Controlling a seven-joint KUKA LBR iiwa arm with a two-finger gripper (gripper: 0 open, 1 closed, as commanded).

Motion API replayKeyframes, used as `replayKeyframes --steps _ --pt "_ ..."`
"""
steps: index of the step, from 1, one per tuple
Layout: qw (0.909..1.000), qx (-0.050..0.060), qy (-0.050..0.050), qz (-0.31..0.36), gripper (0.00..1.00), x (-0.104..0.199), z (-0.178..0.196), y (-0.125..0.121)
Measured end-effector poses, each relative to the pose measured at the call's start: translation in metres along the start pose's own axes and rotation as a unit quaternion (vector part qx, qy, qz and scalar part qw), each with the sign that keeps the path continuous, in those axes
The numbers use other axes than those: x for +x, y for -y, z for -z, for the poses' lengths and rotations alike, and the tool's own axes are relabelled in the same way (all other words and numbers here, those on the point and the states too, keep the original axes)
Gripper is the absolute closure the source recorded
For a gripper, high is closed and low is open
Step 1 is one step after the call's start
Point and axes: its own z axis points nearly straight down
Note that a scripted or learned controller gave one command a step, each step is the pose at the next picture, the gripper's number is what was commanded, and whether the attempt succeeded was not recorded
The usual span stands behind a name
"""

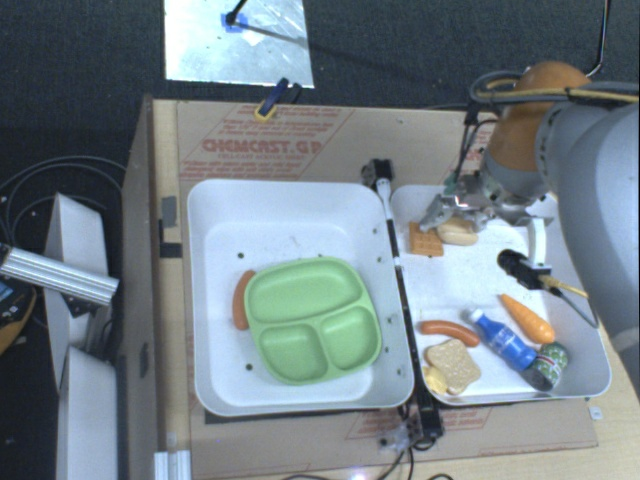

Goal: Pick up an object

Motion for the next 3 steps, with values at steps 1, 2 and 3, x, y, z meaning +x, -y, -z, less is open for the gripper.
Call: replayKeyframes --steps 1,2,3 --pt "1.0 0.004 0.003 -0.002 0.0 0.02 -0.003 -0.006" --pt "1.0 0.0 0.001 -0.001 0.0 -0.037 -0.002 0.023" --pt "1.0 0.006 0.0 -0.001 0.0 -0.079 0.025 -0.008"
